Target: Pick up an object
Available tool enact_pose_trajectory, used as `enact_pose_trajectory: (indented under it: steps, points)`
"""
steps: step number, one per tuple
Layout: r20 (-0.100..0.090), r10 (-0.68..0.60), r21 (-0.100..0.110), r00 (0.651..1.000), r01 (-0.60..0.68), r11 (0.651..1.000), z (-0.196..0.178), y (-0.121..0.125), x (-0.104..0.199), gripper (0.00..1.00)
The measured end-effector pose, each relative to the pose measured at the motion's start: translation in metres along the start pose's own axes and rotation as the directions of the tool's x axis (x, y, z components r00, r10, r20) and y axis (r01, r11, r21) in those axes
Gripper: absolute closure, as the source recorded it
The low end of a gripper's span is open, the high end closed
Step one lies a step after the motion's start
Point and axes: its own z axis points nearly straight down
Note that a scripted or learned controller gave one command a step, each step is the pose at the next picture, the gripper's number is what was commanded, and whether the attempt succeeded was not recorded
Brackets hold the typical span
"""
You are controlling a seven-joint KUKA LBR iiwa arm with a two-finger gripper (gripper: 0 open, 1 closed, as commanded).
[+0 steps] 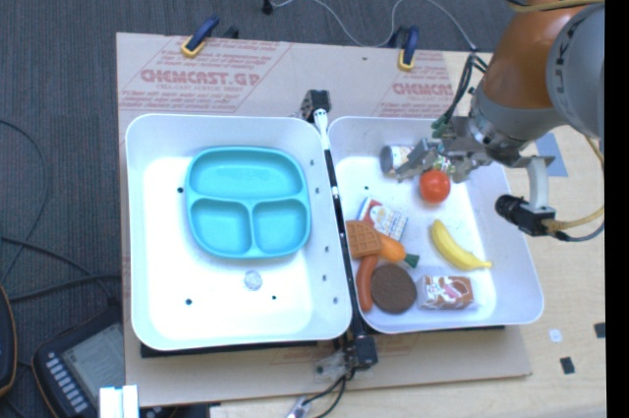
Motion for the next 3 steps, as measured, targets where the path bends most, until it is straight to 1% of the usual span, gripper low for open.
enact_pose_trajectory:
  steps: [1, 2, 3]
  points:
    - [0.002, 0.002, -0.011, 1.0, -0.002, 1.0, 0.092, 0.01, 0.014, 0.0]
    - [0.003, 0.003, -0.022, 1.0, -0.003, 1.0, 0.099, -0.031, 0.03, 0.0]
    - [-0.002, 0.001, -0.024, 1.0, -0.002, 1.0, 0.087, -0.029, 0.032, 1.0]
